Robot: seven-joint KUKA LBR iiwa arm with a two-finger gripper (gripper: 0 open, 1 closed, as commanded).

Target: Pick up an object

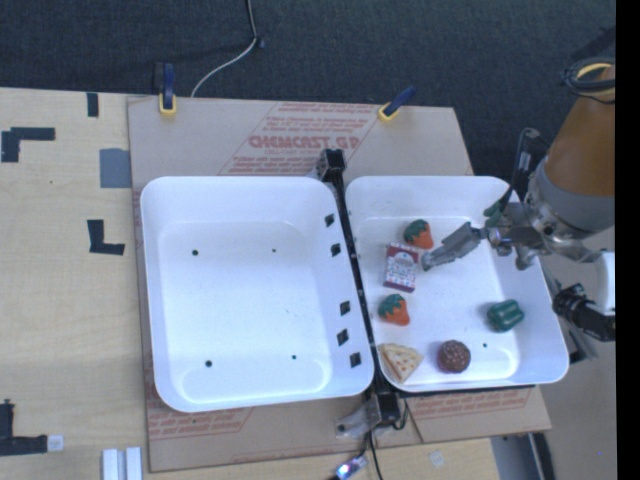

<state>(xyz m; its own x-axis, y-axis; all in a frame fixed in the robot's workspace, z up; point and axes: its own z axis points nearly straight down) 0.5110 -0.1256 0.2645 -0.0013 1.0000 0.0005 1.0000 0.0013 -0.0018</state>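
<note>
The gripper (432, 259) hung over the right bin (455, 192); whether it gripped anything could not be told. A red box (400, 267) lay just at its nine o'clock, a strawberry (418, 233) at eleven, another strawberry (395, 309) at seven, and a green pepper (505, 315) well off at four.

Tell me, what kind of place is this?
Probably a robot testing lab: a robot arm reaches over two white bins clamped on a workbench, with toy food like a strawberry to grab.
</note>
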